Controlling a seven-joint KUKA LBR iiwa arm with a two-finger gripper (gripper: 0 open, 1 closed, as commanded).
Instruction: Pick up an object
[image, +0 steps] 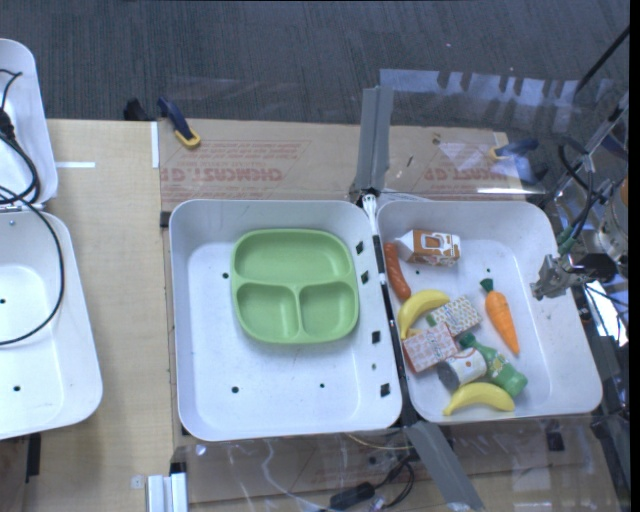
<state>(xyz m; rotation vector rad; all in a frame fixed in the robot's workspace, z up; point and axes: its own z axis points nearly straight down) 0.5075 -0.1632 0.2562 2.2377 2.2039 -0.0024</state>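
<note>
A slanted overhead view shows a wooden bench (110, 200) carrying two shallow white bins side by side. The left bin (200, 390) holds one thing: a light green divided plate (295, 285) with one long compartment across the top and two smaller ones below, lying flat in the upper middle of the bin. The right bin (540, 240) holds a cluster of small toy foods. Near its top sits a small orange and white carton (435, 246). Along its left wall lies a thin red-orange sausage (397, 272), running top to bottom. Below the carton a yellow banana (422, 307) curves, touching a patterned packet (458, 315). A second packet with red print (429, 348) lies just below the banana. To the right, an orange carrot (500, 318) with a green top lies on a slant, apart from the packets. A green bottle (492, 366) lies on its side near the bottom, and a second banana (479, 398) rests just beneath it, close to the bin's lower rim. The gripper (552, 278) sits at the right bin's right edge, near the carrot but apart from it; nothing is seen between its fingers, and whether they are spread or pressed together cannot be told at this size. A blue and yellow clamp (178, 123) lies at the bench's far edge.
</note>
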